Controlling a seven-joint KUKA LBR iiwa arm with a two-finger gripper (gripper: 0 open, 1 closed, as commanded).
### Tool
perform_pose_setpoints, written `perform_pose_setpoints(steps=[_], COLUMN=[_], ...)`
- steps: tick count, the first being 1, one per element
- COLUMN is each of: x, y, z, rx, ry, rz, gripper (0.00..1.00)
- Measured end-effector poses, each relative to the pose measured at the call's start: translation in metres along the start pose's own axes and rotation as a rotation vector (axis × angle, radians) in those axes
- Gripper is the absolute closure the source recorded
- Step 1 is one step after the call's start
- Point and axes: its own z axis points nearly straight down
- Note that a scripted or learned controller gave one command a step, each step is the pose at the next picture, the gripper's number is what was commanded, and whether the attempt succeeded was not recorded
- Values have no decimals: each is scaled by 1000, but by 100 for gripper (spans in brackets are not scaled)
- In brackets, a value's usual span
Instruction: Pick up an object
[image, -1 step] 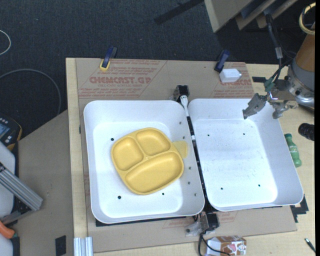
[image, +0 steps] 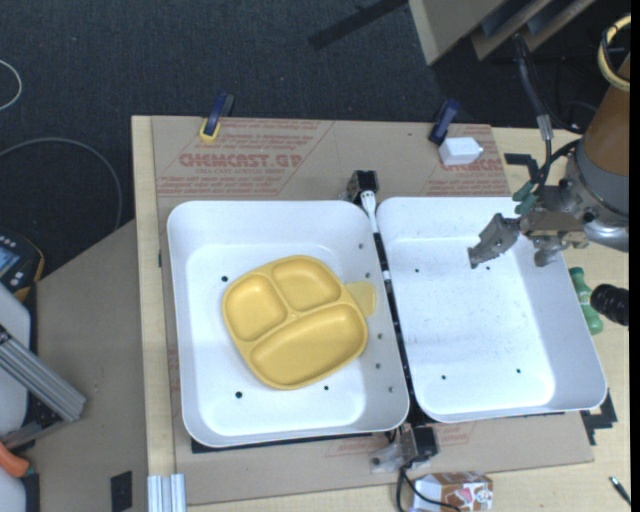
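A yellow plate (image: 295, 320) with three compartments lies flat in the middle of the left white bin (image: 195, 270). A small pale yellow piece (image: 362, 296) pokes out from under its right edge. My gripper (image: 517, 247) hangs over the upper right part of the right white bin (image: 470, 340), well to the right of the plate. Its dark fingers (image: 488, 244) are spread apart, and I see nothing between them.
Both bins rest on a cardboard sheet (image: 250, 160). Clamps (image: 215, 118) and a white block (image: 460, 151) sit along its far edge. A green object (image: 586, 302) lies just outside the right bin's right rim. Cables and a black clip (image: 362, 186) sit between the bins.
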Motion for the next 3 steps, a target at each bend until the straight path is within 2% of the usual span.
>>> perform_pose_setpoints(steps=[1, 2, 3], x=[96, 91, 174], y=[-32, -30, -32], z=[-94, -99, -83], rx=[-12, -4, 5], ry=[0, -3, -2], rz=[-4, 5, -3], gripper=[0, 100, 100])
